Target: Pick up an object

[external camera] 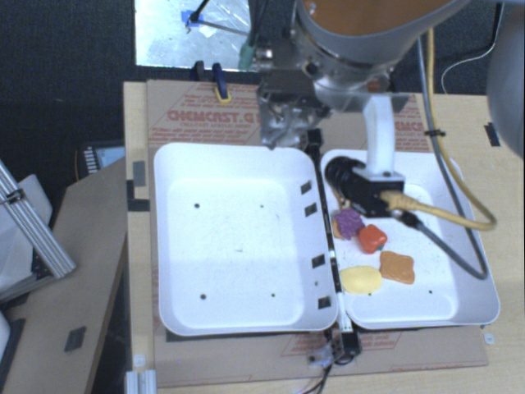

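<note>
Camera view: nothing lifted yet; the whole pick looks left to do.
Hand (287, 130) hangs over the left bin's (238, 245) back rim, open or closed I cannot tell; the red piece (372, 238) and yellow piece (361, 280) lie in the right bin (439, 298).

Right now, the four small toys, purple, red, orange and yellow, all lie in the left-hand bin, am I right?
Not quite. The camera view shows the purple toy, red toy, orange toy and yellow toy all lying in the right-hand bin, close to its inner wall, not in the left-hand bin.
</note>
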Robot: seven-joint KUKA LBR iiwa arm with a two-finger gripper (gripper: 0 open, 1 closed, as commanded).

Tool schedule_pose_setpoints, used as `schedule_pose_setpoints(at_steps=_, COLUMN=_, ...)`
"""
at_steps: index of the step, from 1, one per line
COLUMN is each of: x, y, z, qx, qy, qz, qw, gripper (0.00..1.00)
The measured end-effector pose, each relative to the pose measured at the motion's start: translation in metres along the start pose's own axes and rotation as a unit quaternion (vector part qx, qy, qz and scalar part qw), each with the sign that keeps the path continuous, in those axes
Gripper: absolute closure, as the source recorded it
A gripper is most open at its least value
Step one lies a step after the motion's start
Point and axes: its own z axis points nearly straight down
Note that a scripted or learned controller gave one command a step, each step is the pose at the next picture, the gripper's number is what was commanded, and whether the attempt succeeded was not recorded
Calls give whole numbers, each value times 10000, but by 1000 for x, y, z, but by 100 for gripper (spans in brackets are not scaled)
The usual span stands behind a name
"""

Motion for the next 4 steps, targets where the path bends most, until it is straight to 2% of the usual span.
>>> schedule_pose_setpoints(at_steps=1, x=11, y=0, z=1, qx=7, qy=-5, qz=9, qw=10000, gripper=100)
schedule_pose_setpoints(at_steps=2, x=10, y=0, z=1, qx=7, qy=-7, qz=10, qw=10000, gripper=0)
schedule_pose_setpoints(at_steps=3, x=11, y=1, z=-11, qx=-6, qy=3, qz=-3, qw=10000, gripper=100)
schedule_pose_setpoints(at_steps=4, x=11, y=1, z=-10, qx=-2, qy=2, qz=-8, qw=10000, gripper=0)
